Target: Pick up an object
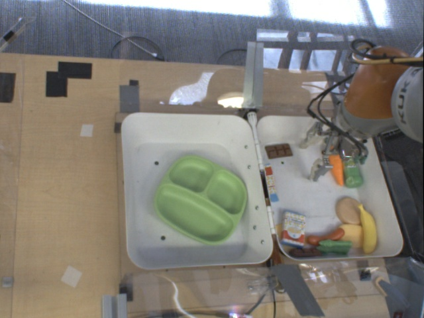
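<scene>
Here, hand point(331, 159): we hover in the right bin point(391, 207), upper right of frame; fingers spread astride the orange carrot point(338, 169).
Risk: we judge the green piece point(353, 175) touching it may jam or get nudged.

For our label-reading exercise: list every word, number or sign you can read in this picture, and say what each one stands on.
"KU": letters on the arm's grey casing, cut off at the picture's edge.
Small carton in the right bin: printed front, too blurred to read.
Strip on the divider between the bins: red and blue marks, too small to read.
Nothing else carries legible text.
</scene>
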Available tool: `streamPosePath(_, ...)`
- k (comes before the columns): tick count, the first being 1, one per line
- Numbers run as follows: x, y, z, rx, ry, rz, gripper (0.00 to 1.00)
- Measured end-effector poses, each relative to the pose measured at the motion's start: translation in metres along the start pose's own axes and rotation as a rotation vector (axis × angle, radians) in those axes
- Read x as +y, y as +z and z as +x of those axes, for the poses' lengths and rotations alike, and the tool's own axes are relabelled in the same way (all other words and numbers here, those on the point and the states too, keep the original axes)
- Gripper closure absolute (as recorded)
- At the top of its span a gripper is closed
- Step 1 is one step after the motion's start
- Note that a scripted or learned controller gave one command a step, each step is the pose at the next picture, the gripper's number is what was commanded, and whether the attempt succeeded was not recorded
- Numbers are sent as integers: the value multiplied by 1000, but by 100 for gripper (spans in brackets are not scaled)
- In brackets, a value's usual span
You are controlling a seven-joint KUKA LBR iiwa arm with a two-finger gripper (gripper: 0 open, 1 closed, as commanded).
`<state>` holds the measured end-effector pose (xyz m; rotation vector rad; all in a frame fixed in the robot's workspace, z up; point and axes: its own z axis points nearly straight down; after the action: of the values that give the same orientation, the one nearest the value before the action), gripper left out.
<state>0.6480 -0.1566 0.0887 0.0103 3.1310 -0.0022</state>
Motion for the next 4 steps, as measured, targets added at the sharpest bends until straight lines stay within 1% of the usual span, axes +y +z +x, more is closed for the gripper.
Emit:
streamPosePath(1,-51,0,17,0,-121,2,0)
streamPosePath(2,-48,-15,11,-15,-127,3,100)
streamPosePath(3,-48,-14,12,-14,-128,3,0)
streamPosePath(4,-21,1,-2,-2,-45,-1,0)
